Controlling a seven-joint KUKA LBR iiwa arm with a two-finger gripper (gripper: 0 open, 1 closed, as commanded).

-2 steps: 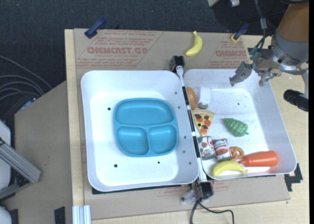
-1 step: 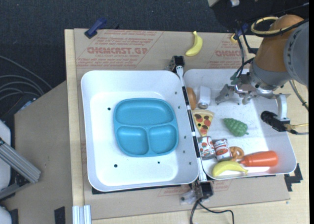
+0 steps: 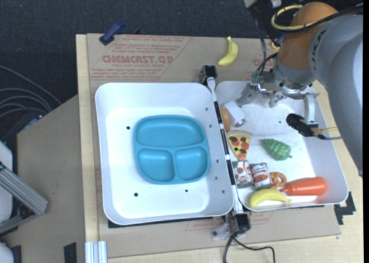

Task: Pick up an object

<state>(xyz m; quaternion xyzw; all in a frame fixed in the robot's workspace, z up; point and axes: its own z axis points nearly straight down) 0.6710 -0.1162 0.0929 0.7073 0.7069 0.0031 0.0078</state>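
Note:
My gripper (image 3: 262, 93) hangs low over the back of the right bin (image 3: 328, 158), under the orange wrist band. A white cup (image 3: 233, 113) lies just to its front left against the bin's left wall, with a brown piece (image 3: 225, 120) beside it. Further forward lie a pizza slice (image 3: 240, 143), a green bumpy toy (image 3: 277, 148), a red and white can (image 3: 252, 173), a pretzel (image 3: 277, 179), an orange carrot-like toy (image 3: 304, 186) and a yellow banana (image 3: 270, 198). I see nothing held in the gripper.
The left bin (image 3: 112, 112) holds a blue divided plate (image 3: 170, 147). A second yellow banana (image 3: 229, 53) lies on the bench behind the bins. A blue clip (image 3: 112, 33) sits at the bench's back left corner.

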